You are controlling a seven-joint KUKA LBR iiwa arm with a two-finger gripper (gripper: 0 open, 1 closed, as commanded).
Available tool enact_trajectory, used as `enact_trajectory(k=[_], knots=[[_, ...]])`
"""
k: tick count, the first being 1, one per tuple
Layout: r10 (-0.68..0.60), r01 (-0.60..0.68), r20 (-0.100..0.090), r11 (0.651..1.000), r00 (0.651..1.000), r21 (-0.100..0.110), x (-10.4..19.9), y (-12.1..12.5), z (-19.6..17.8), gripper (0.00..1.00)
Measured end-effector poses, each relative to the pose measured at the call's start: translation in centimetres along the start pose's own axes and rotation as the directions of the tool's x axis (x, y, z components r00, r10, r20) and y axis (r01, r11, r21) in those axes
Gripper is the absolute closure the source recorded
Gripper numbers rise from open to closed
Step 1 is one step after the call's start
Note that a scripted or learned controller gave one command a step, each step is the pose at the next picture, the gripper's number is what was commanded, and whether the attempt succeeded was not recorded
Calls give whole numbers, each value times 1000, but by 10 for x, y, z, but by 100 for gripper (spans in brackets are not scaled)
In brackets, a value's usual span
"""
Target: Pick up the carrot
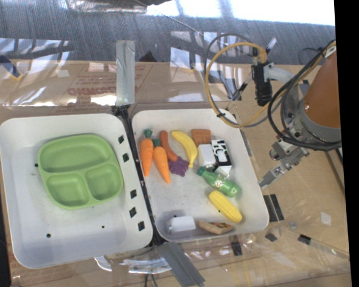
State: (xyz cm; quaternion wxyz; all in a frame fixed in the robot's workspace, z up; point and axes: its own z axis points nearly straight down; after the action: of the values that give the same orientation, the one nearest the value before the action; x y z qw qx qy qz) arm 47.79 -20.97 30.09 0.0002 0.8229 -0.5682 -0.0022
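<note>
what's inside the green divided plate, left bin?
The green divided plate in the left bin shows three bare compartments. Whatever lies beneath the plate is covered. The carrots sit in the right bin.

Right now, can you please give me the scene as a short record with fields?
left bin: holds green divided plate
right bin: toy foods
carrots: two, side by side, near the divider
beside carrots: banana, purple piece
front of bin: corn, green bottle
arm: outside the right bin

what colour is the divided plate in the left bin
Light green. The divided plate shows best in the camera view, lying in the white left bin.
</note>
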Motion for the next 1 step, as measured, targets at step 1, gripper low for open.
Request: enact_trajectory(k=[1], knots=[[-233,233,-5,972,972,5,-7,-3,-26,100]])
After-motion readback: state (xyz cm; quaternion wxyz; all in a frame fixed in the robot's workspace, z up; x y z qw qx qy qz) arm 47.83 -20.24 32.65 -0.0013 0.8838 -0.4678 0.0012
